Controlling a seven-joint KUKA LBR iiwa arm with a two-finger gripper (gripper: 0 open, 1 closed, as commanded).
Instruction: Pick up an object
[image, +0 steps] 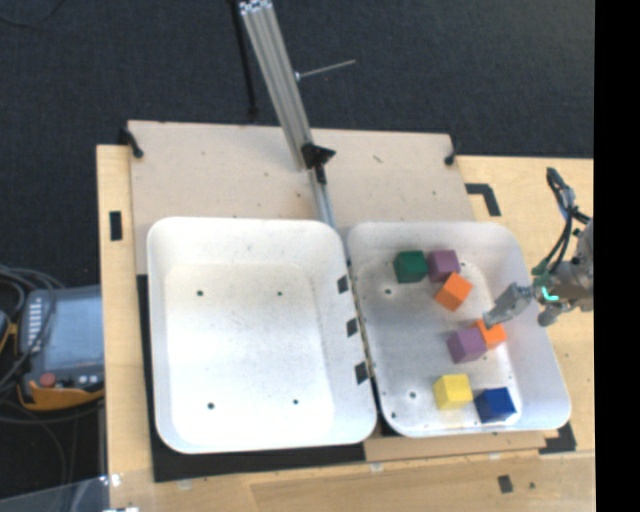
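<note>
The right bin (520, 250) holds several small blocks: a green cube (409, 266), a purple cube (444, 264) and an orange cube (454, 291) at the back. A second purple cube (465, 345) touches a small orange block (492, 334) in the middle. A yellow cube (452, 390) and a blue cube (495, 404) sit at the front. My gripper (527, 310) hangs over the bin's right side with its fingers spread and nothing between them. Its left finger (506, 302) ends just above the small orange block.
The left bin (160, 300) lies beside the right one, with a dark divider (355, 330) between them. A slanted metal rail (285, 90) rises behind the bins. A control pendant (60, 345) sits off the bench at the left.
</note>
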